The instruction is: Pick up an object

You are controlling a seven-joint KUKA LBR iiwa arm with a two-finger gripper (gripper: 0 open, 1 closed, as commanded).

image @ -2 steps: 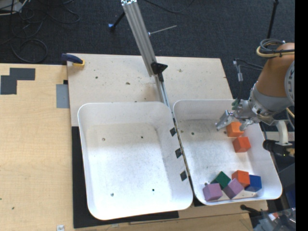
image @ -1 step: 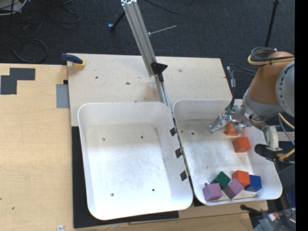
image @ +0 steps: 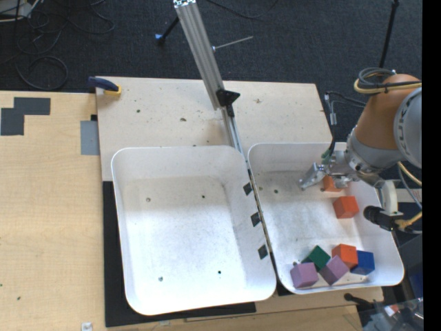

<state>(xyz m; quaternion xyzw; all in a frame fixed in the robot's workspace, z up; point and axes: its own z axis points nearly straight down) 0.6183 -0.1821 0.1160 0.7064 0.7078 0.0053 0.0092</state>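
Small orange wooden-looking cube point(image: 346, 206), just below gripper point(image: 324, 178): likely light, rigid; pinch opposite flat faces. Finger state: cannot tell.

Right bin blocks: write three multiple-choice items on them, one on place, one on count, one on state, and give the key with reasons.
1. Where does the cluster of blocks lie in the right bin?
A. Near corner, at the view's bottom
B. Far corner, by the metal post
C. Centre of the bin

2. How many purple blocks are in the cluster?
A. None
B. Two
C. Four

3. How does the lone orange block sit?
A. Stacked on the green block
B. Resting on the bin floor, apart from the cluster
C. Lying in the left bin

Key: 1 A, the green block, the blue block and their neighbours crowd the near edge. 2 B, one purple block and a second purple block lie side by side. 3 B, it lies alone just below the gripper, with bare floor before the cluster.
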